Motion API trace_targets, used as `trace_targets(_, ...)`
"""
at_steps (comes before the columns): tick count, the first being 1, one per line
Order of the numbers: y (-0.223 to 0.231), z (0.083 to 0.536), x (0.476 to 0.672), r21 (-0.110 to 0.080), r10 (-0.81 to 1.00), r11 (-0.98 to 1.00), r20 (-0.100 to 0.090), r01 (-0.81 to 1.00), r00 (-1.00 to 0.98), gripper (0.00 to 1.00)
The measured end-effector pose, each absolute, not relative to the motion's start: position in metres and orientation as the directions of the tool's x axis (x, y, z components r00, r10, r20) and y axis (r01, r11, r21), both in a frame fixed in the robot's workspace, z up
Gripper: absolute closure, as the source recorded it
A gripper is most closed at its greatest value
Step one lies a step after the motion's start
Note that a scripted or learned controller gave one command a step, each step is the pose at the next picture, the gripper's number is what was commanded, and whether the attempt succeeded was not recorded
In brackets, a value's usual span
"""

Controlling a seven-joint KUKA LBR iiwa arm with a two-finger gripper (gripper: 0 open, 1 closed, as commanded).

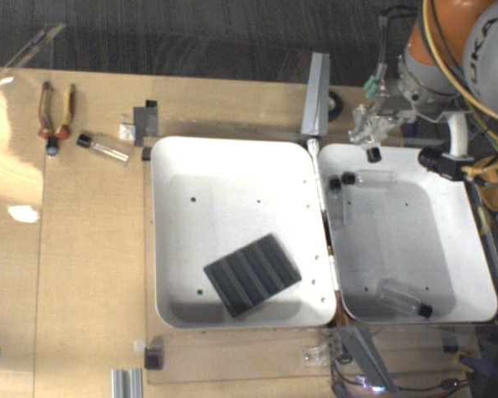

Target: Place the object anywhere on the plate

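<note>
We see the gripper (372, 139) over the far left corner of the right bin (469, 247), just at its far rim; the arm (469, 31) comes in from the right, with its orange band above; whether the jaws are spread or pressed together we cannot tell, because the metal parts there are small and blurred; a small dark piece sits at the lowest point of the gripper, and we cannot tell if it belongs to the gripper or is something held.

Just under the jaws, on the floor of the right bin, lies a clear tube (369, 177) with a black cap, apart from the gripper; a second clear tube (335, 207) lies beside it along the left wall of this bin, near the jaws too; a third clear tube (401, 298) lies well apart from the jaws, at the near side of the same bin.

The dark ribbed plate (253, 274) lies flat in the left bin (232, 172), turned at a slant, well apart from the jaws, to their left and toward the near side; nothing lies on it.

On the bench (75, 255), far to the left of the jaws, lie red-handled pliers (54, 114) and another small tube (105, 146).
</note>
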State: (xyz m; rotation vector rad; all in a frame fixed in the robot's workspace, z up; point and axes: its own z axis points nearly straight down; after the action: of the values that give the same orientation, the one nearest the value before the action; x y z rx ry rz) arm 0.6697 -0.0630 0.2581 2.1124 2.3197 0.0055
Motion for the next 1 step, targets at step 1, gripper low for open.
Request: trace_targets(1,0.0118,0.1892,0.6684,0.0,0.982,-0.191,0.0,0.982,0.191,1.0)
